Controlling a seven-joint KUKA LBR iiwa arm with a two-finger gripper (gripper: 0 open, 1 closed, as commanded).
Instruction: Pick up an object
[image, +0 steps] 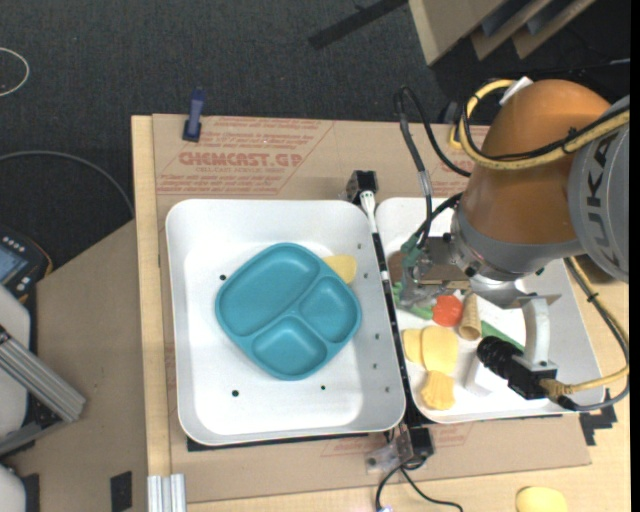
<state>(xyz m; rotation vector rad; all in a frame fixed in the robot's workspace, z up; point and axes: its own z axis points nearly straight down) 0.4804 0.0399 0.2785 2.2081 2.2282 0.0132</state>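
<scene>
While my arm (540, 150) hangs over the right bin (575, 330), its gripper's state is anyone's guess. Blue tray (288, 310) fills the left bin (200, 380).

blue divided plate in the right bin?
No, the blue divided plate lies in the left bin; the right bin is the one the arm is over.

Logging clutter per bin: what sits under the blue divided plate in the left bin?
A yellow object pokes out from beneath the blue divided plate at its upper right edge. Its remainder, and anything else beneath, is covered by the plate.
</scene>
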